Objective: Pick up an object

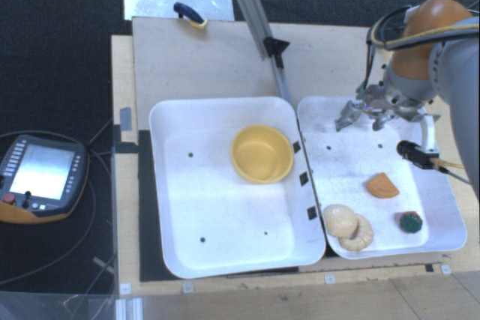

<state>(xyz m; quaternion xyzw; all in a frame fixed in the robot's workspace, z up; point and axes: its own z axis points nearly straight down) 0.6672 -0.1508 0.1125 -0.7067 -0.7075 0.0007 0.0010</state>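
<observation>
A yellow bowl [262, 154] sits in the left bin [180, 236], near its upper right. In the right bin [330, 161] lie an orange wedge [382, 186], a small dark green object [410, 221] and two tan bread-like pieces [349, 225] near the front. My gripper [363, 117] hangs over the far part of the right bin, fingers spread apart with nothing between them. It stands well back from the orange wedge.
A metal pole [251, 4] slants across the bench behind the bins. A black-and-yellow clamp [190, 14] lies at the bench's back left. A teach pendant [39, 176] rests on the floor to the left. A black cable piece [417, 154] hangs below the wrist.
</observation>
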